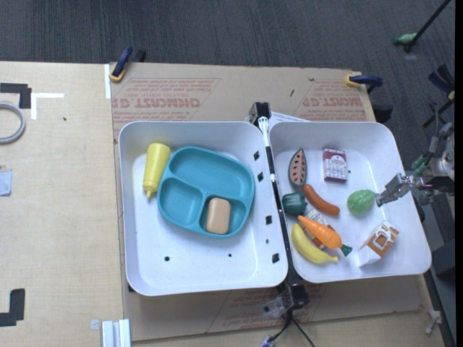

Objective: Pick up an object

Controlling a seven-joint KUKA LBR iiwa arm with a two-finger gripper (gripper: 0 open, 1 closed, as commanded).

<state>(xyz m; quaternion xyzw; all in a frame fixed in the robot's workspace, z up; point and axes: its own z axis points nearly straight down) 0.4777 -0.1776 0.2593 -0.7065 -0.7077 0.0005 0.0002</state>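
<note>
Over the right bin's (405,259) right wall we see our gripper (391,191), fingers slightly apart, holding nothing. Just left lies the green ball (360,202), then a sausage (321,199), carrot (320,231) and banana (309,247). The left bin (145,266) holds a teal tray (189,179).

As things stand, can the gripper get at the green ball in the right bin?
Probably yes. The gripper sits just right of the green ball, with bare bin floor between them. The sausage lies to the ball's left, away from the approach path.
</note>
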